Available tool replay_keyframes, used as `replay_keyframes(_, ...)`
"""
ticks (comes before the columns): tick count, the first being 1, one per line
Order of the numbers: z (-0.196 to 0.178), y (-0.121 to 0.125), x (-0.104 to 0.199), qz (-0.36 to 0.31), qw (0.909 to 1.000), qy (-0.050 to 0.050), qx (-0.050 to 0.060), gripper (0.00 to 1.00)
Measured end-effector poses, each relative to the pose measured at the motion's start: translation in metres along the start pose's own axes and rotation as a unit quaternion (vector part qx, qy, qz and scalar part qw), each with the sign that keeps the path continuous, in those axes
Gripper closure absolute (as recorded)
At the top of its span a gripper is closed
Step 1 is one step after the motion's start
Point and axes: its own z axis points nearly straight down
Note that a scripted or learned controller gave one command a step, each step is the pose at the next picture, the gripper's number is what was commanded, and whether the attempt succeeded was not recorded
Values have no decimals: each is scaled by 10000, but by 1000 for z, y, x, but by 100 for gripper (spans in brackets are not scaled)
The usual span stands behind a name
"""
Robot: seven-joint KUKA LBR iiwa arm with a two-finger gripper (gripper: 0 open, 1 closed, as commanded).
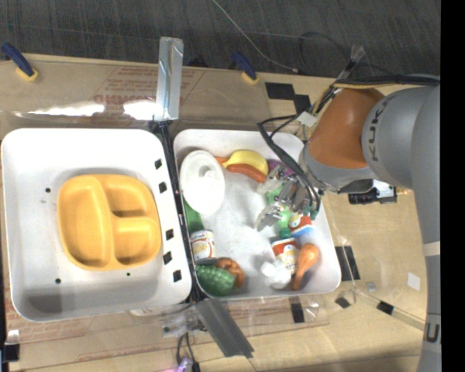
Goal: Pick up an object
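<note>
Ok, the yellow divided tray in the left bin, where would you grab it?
Take the yellow divided tray by its raised outer rim on the right edge, coming straight down: it lies flat and is too wide to span, and that edge is nearest the gripper.

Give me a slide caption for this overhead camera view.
KUKA arm's gripper lowered into the cluttered right bin; left bin holds a yellow divided tray.
</note>
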Motion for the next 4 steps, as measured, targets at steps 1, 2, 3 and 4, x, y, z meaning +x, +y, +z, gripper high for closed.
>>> replay_keyframes(1,-11,3,-1,-51,10000,-15,-6,100)
replay_keyframes(2,-122,43,-42,560,9984,-36,-7,100)
replay_keyframes(3,-192,28,-66,1330,9911,-8,2,100)
replay_keyframes(4,-161,87,19,1316,9913,12,-3,100)
